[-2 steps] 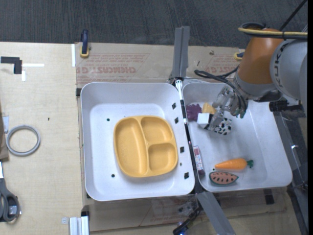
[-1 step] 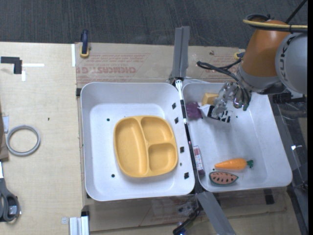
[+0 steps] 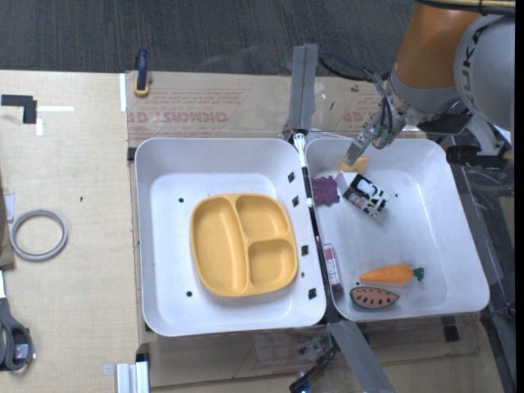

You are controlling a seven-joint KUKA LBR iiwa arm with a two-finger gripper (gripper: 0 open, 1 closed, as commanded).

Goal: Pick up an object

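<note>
Near edge of your right bin (image 3: 458,219), about 6 o'clock: one watermelon slice toy (image 3: 374,297), flat on the floor; one toy carrot (image 3: 389,275) just beyond it, lying crosswise, green tip toward 3 o'clock.

Along the divider between the bins: one small dark red packet (image 3: 331,266), lengthwise.

Your left bin (image 3: 155,236): one yellow divided plate (image 3: 244,243), three compartments, sitting about centre.

Right bin, toward 11 o'clock: one black and white toy (image 3: 365,196), tilted; one purple lump (image 3: 325,190) just beside it at 9 o'clock; one small yellow block (image 3: 354,164) beyond both, at the far wall.

Claw (image 3: 364,146): hanging over the far left corner of the right bin, just above the yellow block; you cannot tell whether it is parted or closed.

Bench (image 3: 65,178), far left at 9 o'clock: one grey ring (image 3: 37,234); scissors (image 3: 12,342) at the near edge.
</note>
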